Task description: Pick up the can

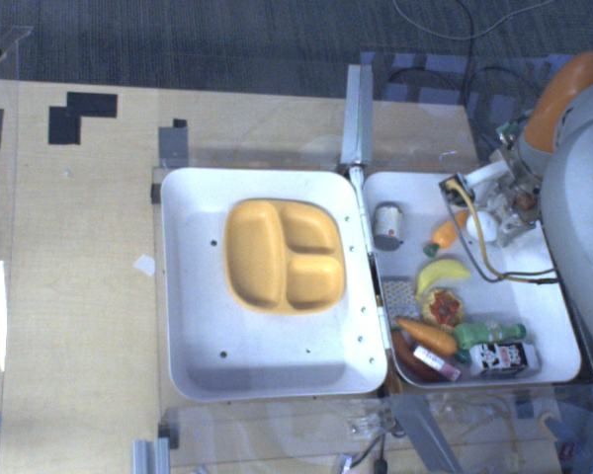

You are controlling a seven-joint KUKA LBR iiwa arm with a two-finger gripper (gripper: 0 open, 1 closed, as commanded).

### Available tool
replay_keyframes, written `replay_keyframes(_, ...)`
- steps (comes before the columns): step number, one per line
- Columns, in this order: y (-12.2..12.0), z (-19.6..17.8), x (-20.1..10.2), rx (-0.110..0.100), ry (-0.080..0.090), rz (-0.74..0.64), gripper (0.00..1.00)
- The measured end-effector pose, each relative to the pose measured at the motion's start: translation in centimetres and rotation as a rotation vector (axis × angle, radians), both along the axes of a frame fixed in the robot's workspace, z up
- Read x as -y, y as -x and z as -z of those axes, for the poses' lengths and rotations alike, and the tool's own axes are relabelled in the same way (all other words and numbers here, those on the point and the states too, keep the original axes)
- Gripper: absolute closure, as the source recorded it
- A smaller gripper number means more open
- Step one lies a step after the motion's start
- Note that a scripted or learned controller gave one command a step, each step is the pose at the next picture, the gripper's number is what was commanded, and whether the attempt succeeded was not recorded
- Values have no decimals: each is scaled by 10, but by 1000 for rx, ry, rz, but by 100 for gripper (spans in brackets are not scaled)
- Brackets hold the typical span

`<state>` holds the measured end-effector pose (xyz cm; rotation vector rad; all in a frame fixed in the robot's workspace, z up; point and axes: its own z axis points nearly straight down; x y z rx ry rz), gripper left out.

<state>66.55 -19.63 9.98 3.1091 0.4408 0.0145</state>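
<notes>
Can point(388, 224) near right bin's point(563, 358) left wall, end effector point(479, 205) well apart

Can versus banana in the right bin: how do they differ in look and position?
The can is grey and cylindrical; the banana is yellow and curved. The can sits alone near the bin's upper left corner, apart from other items; the banana lies lower, toward the middle, touching the cluttered pile of food items below it. The can looks shorter and stubbier than the longer banana. Both lie in the right bin, left of the hand.
</notes>
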Motion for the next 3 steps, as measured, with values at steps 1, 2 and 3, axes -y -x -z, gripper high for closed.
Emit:
replay_keyframes(1,34,-25,-46,-5,-1,73,100)
replay_keyframes(2,13,-97,-53,-4,-1,73,100)
replay_keyframes(3,59,-286,-37,-4,1,-69,100)
